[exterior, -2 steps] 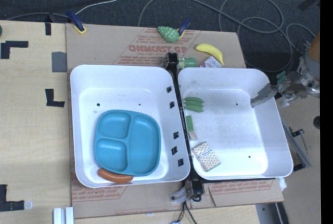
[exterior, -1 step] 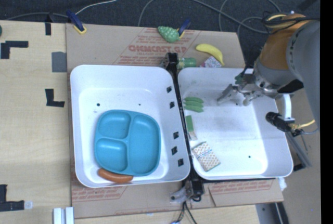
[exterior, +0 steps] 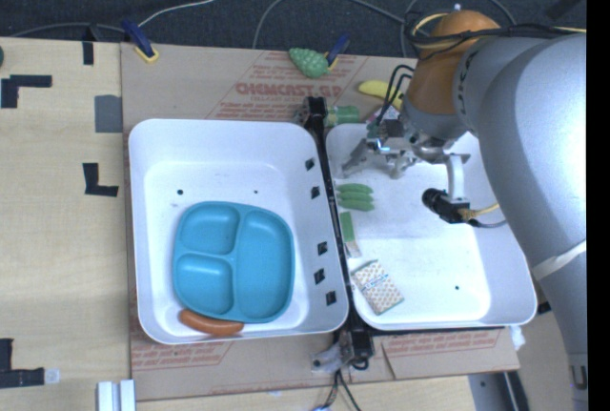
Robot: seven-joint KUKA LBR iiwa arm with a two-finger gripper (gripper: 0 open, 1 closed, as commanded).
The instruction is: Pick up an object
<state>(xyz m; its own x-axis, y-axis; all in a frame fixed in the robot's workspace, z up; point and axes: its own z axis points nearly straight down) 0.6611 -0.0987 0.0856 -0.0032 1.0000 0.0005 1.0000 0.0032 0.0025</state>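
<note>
While hovering over the right bin (exterior: 477, 299), the fingers (exterior: 367, 152) look spread, holding nothing.

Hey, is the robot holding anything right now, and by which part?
Cannot be told: the tool hangs over the right bin and its tips are too unclear.

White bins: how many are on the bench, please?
2. The left bin holds a blue divided plate and an orange sausage. The right bin holds small green items and a patterned packet, under the arm.
</note>
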